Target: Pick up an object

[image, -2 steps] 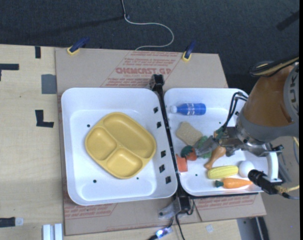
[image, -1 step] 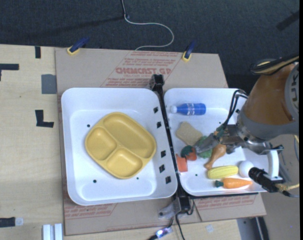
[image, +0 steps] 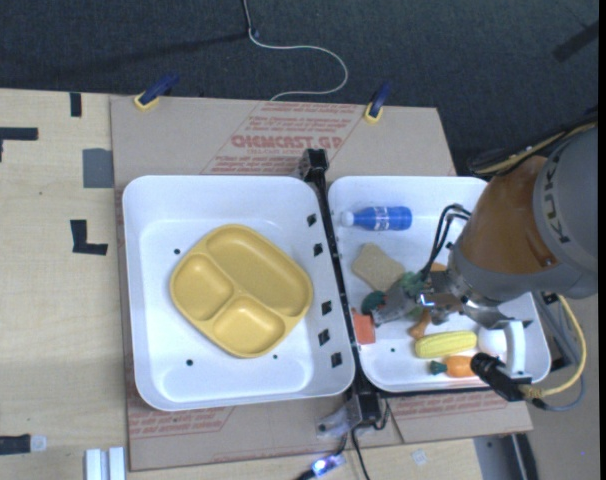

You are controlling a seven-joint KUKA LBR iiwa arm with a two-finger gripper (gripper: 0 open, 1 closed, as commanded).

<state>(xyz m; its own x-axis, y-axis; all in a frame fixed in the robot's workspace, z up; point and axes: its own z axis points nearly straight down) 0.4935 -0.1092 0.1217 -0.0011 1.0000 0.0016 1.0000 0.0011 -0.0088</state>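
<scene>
A grey KUKA arm with an orange band reaches in from the right, its gripper (image: 395,300) lowered into the right-hand bin (image: 423,190) among a cluster of small objects. Whether its fingers are spread or pressed together cannot be told from this angle, and nothing can be seen held between them. Just beside the gripper lie a tan sponge-like block (image: 378,264), a green item (image: 408,288) partly hidden by the wrist, and a small orange-red block (image: 364,328) against the bin's left wall. A blue bottle (image: 378,218) rests on its side near the far wall, while a yellow toy corn cob (image: 445,344) and an orange piece (image: 461,365) sit near the front edge. The left-hand bin (image: 148,268) holds a yellow divided plate (image: 241,290).
</scene>
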